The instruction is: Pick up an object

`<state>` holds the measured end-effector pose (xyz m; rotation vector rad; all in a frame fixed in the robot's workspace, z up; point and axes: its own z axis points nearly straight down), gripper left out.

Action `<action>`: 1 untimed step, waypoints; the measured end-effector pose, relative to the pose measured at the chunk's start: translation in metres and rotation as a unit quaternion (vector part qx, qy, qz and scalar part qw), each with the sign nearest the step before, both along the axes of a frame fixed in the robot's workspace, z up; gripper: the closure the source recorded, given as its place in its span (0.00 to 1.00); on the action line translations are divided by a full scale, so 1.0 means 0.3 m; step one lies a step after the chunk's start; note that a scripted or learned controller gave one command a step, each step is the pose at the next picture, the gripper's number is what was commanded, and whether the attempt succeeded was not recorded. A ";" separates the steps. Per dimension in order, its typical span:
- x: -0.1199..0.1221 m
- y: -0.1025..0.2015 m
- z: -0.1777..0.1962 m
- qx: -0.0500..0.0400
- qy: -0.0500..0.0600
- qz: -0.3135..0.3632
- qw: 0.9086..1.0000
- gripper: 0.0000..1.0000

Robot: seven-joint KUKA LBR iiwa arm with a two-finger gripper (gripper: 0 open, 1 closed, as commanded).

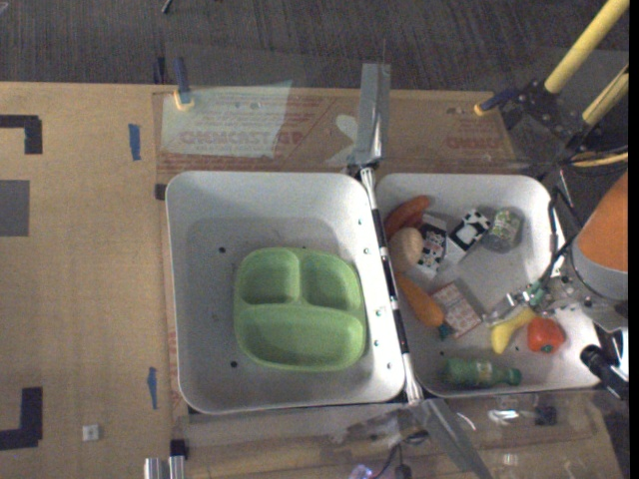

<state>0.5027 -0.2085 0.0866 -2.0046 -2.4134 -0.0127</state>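
Left bin (200, 218) is holding a green divided plate (299, 309); right bin (519, 186) is holding toys, the yellow banana (509, 329) sitting right by the gripper (527, 297). Can't tell if it's open or closed.

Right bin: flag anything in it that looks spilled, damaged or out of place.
Nothing stands out. The right bin holds a loose jumble of small things, including a green bottle lying on its side near the front wall and a carrot by the divider, all inside the walls and seemingly intact.
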 end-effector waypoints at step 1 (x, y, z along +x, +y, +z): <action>0.005 -0.009 0.023 -0.002 -0.001 -0.002 1.000 1.00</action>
